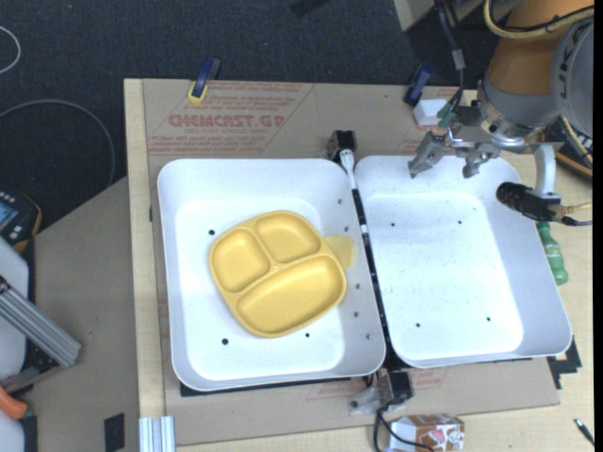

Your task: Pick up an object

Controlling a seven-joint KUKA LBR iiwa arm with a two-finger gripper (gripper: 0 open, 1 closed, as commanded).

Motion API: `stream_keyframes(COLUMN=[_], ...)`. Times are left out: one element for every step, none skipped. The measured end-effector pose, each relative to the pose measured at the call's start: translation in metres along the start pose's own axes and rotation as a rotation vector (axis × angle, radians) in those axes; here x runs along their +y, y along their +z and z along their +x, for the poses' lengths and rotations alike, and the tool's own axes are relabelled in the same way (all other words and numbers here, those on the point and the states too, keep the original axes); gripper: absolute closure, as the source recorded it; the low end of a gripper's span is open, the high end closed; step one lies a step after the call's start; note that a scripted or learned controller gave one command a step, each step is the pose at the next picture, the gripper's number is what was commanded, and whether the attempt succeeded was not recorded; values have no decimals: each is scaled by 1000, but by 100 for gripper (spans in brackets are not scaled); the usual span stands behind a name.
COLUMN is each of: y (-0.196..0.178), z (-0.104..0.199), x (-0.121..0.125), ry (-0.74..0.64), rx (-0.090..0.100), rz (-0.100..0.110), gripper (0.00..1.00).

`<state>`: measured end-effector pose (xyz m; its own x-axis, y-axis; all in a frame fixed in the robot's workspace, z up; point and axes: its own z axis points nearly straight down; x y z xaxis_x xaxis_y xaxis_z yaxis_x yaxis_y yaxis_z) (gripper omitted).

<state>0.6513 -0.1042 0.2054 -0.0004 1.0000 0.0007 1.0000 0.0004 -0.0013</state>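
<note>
Gripper (452, 154), fingers spread and gripping nothing, is hovering over the right bin's (471, 347) far edge, while the yellow divided tray (276, 273) is lying diagonally in the left bin (188, 347), well apart leftward.

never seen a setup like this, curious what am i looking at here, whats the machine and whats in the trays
This is one camera fixed above a workbench, looking down at a slant. The grey and orange machine at top right is a robot arm; its two-finger gripper hangs open over the far edge of the right bin, holding nothing. In the left bin lies a yellow divided plate with three compartments. The arm's job is to pick an object up, and it has not yet done so.
</note>
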Motion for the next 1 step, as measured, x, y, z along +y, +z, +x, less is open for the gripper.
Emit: stream_keyframes(y=[-95], z=[36], x=[-57], ry=[-4], rx=[0], rz=[-8], gripper=[0])
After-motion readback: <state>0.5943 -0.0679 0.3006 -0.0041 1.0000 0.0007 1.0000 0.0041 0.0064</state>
